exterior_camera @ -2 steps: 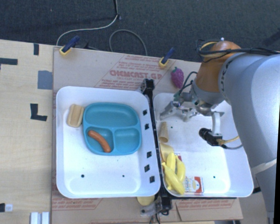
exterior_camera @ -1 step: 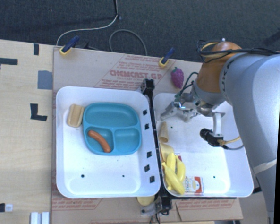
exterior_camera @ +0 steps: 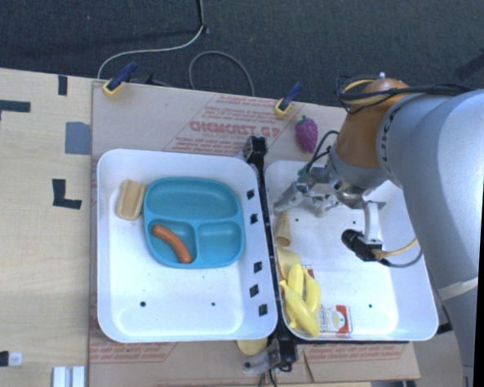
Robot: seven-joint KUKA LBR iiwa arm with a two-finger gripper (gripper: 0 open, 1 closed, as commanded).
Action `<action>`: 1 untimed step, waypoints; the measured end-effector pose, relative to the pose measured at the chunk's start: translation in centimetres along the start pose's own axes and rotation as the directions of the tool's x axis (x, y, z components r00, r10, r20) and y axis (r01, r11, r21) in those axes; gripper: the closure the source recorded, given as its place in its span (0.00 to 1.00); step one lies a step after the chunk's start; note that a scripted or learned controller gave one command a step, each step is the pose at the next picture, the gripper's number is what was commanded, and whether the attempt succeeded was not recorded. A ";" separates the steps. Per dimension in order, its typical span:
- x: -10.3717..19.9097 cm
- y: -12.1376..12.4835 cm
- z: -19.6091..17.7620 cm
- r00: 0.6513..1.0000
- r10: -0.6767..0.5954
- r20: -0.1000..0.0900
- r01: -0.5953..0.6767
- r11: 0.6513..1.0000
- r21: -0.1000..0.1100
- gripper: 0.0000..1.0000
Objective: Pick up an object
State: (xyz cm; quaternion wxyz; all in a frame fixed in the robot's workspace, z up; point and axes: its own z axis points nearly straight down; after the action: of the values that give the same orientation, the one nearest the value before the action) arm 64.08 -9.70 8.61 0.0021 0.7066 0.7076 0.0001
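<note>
Over the right bin, claw: gripper [exterior_camera: 301, 194] hangs low near the bin's upper-left corner, metal fingers pointing toward the divider; whether they are spread or pressed together cannot be told from here, and nothing shows between them.
Arm: grey body with orange band [exterior_camera: 361, 139] entering from the right, covering the bin's upper-right part.
Right bin [exterior_camera: 406, 321]: white, shallow.
Bananas [exterior_camera: 300, 297]: yellow bunch against the bin's left wall, near the claw but apart from it.
Small packet [exterior_camera: 335, 319]: white and red label, print too small to read, just beside the bananas.
Purple fruit [exterior_camera: 306, 133]: on the board beyond the bin.
Board [exterior_camera: 222, 123]: red printing, partly readable as "CHEMCAST GP".
Left bin [exterior_camera: 121, 304]: holds a blue divided tray [exterior_camera: 217, 199].
Sausage [exterior_camera: 173, 243]: in the tray's lower-left compartment.
Bread slice [exterior_camera: 130, 199]: just left of the tray.
</note>
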 end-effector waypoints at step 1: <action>0.0 1.5 0.1 1.000 0.000 -0.002 0.000 1.000 0.002 0.00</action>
State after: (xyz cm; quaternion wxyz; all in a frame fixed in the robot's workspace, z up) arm 65.62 -9.73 8.56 0.0008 0.7065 0.7077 0.0003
